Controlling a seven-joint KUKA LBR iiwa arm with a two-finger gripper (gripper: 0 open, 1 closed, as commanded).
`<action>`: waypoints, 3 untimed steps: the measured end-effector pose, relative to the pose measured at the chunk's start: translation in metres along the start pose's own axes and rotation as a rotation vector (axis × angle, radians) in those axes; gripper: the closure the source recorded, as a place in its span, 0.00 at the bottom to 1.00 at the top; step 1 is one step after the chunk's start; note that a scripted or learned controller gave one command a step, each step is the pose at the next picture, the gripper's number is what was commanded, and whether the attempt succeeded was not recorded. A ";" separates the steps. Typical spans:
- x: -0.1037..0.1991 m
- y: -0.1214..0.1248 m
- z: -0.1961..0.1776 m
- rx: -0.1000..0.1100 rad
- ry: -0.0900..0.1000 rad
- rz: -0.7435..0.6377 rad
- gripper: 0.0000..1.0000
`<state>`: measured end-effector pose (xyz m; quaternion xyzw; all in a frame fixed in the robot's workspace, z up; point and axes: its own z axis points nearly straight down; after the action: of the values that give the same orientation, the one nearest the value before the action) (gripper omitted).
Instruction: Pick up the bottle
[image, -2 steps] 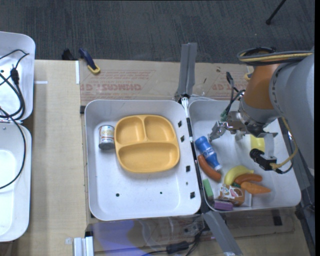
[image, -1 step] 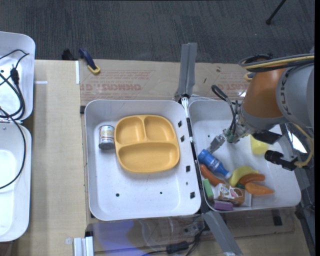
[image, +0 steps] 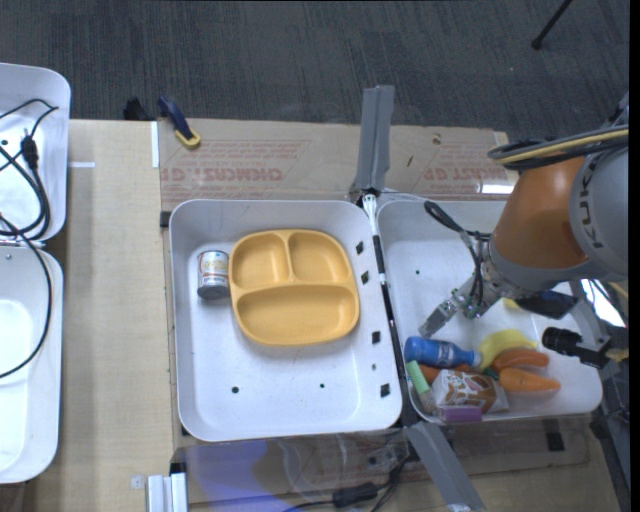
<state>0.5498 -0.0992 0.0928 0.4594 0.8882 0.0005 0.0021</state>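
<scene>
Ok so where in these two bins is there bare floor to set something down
Left bin: a broad bare strip along the near wall, below the yellow plate; the can sits left of the plate. Right bin: bare at the far left. Its near right corner is crowded: bottle, toy food, with the hand just above.

Yellow divided plate (image: 295, 285) and small can (image: 212, 274) in left bin (image: 290, 410), blue bottle (image: 440, 352) among clutter in right bin (image: 405, 240)
</scene>
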 end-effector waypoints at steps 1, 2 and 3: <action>0.008 0.023 -0.099 0.004 0.002 0.206 0.00; -0.015 -0.017 -0.028 0.005 0.003 0.199 0.00; -0.046 0.060 0.002 0.005 0.003 0.263 0.00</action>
<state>0.6253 -0.1026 0.0911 0.5721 0.8202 -0.0008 -0.0003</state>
